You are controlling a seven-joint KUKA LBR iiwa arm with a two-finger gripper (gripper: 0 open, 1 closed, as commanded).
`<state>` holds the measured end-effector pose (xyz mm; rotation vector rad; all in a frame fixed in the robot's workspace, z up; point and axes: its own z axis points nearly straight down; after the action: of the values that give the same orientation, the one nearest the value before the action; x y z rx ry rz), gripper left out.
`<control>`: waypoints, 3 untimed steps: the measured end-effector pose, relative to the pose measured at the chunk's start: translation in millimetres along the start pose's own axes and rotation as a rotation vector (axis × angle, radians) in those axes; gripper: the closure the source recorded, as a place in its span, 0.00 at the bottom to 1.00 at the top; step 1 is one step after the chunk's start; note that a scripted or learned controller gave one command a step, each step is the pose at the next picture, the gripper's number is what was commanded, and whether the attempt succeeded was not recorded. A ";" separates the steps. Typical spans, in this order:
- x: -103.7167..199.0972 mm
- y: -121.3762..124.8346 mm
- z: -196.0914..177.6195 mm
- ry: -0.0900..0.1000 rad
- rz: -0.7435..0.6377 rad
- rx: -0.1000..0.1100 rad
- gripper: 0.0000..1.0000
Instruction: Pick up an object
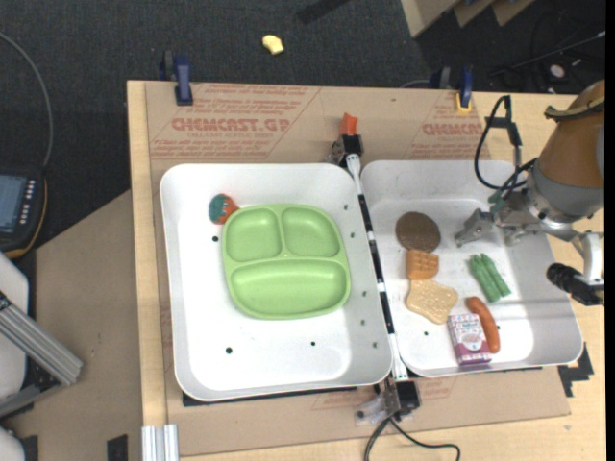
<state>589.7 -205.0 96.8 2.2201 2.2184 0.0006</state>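
Nearest you in the right bin (pixel 538 349), the pink carton (pixel 468 339) and the sausage (pixel 484 322) lie just past the front rim, with the cracker (pixel 430 301), the orange biscuit (pixel 422 264), the green beans (pixel 489 277) and the brown cookie (pixel 418 230) farther back, so you have a loose spread of candidates with gaps for fingers. Beyond the beans, the end effector (pixel 500 225) hangs released over bare bin floor, grasping nothing, probably poised to descend.

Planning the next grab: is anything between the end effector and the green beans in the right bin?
Nothing visible. The end effector hangs over the right bin, just up and left of the green beans, with bare bin floor between them. The hot dog lies beyond the beans.
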 end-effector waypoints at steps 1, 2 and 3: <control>1.0 -45.8 12.8 0.004 0.000 0.007 0.00; 1.0 -42.9 1.7 0.001 0.000 0.000 1.00; 92.9 3.9 11.2 0.004 -0.010 -0.004 1.00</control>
<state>593.7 -112.2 85.4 2.2086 2.2292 0.0096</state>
